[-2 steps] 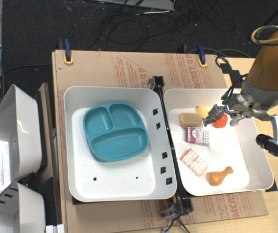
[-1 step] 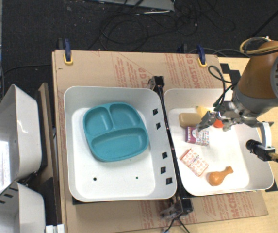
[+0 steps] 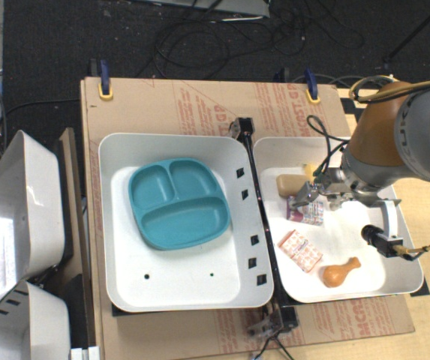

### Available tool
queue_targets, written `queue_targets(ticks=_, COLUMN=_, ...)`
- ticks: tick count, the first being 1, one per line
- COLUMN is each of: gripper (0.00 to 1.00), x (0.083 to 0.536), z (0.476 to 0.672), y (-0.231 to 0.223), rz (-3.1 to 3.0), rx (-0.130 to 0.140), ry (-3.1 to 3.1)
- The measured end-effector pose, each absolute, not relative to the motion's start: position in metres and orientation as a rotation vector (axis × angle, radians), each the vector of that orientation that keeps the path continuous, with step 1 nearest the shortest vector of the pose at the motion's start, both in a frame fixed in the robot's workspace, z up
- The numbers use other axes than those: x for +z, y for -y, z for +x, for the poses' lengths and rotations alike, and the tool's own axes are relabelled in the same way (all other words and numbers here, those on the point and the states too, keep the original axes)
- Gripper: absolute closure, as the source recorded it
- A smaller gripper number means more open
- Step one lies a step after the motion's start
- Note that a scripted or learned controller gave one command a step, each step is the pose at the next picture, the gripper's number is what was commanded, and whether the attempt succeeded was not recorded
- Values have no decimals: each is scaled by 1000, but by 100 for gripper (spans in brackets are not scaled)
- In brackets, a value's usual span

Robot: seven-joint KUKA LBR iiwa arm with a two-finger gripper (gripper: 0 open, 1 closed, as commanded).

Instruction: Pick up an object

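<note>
pincer (image 3: 310, 194) over crinkly packet (image 3: 307, 213), right bin (image 3: 404, 280); its spread: cannot tell.
packet light, thin, slippery foil; pinch across the middle, toward 9 o'clock of the arm.

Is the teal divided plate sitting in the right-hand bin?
No, the teal divided plate lies in the left bin, while the right bin holds the smaller items.

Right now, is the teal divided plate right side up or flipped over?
Right side up. The teal divided plate lies flat in the left bin, its three compartments facing the camera with raised ridges between them, nothing in them.
</note>
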State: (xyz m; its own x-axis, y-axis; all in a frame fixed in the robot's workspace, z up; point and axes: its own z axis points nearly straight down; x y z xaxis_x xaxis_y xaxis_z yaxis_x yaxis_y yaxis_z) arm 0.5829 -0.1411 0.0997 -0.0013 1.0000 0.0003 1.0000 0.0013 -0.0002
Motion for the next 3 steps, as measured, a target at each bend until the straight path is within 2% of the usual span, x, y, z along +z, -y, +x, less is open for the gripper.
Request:
queue_targets(ticks=1, gripper=0, x=96, z=585, y=141, rz=-2223, rx=-5, ry=2222)
queue_targets(ticks=2, gripper=100, x=108, z=587, y=142, rz=-2231, rx=-12, ry=2230)
queue_targets(ticks=3, gripper=100, x=156, z=595, y=135, rz=-2220, rx=-4, ry=2229)
